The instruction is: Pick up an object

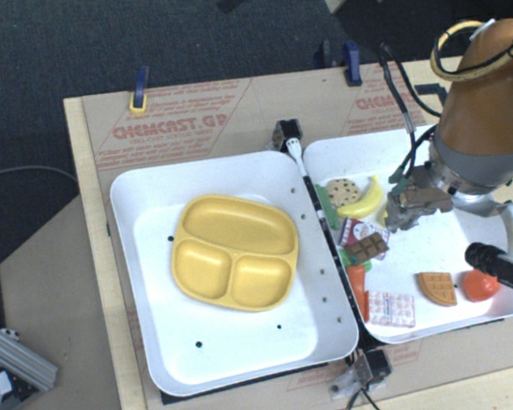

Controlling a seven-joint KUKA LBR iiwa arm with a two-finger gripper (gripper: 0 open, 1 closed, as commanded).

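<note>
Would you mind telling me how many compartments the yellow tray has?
3. The yellow tray in the left bin has one long compartment along its far side and two smaller ones side by side nearer the camera.

I cannot tell if the grey two-finger gripper (pixel 407 207) is open or closed; it is too dark. The grey and orange arm (pixel 489 110) hides the far right part of the right shallow white bin (pixel 443 317).

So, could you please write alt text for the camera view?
A grey robot arm reaches from the right, its gripper low over the right bin beside a toy banana, with other toy food nearby. The left bin holds a yellow divided plate.
</note>
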